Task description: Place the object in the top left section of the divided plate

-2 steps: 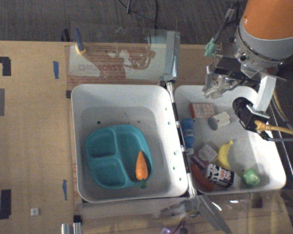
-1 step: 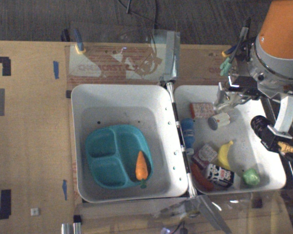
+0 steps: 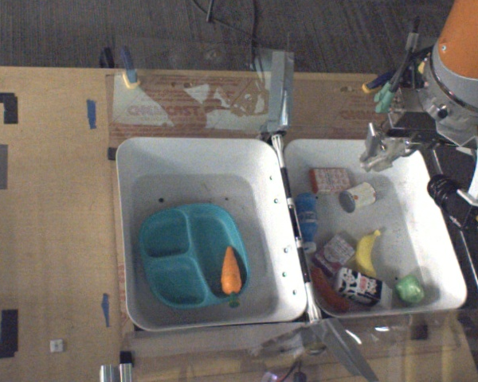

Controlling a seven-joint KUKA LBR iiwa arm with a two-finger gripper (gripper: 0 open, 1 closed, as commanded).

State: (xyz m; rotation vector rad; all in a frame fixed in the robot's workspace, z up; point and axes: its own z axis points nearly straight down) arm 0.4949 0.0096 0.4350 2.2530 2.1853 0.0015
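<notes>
Hovering over the right bin's (image 3: pixel 450 253) top edge, the gripper (image 3: pixel 377 156) has nothing visible in it; its opening can't be judged. The carrot (image 3: pixel 232 272) lies in the plate's (image 3: pixel 169 281) right section.

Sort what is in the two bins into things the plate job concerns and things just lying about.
Job:
- teal divided plastic plate, in the left white bin
- its top left section, nothing in it
- orange toy carrot, lying in the plate's right section
- end effector, over the right white bin

Lying about, right bin:
- yellow toy banana
- green round toy
- small pink box
- black-and-white carton
</notes>
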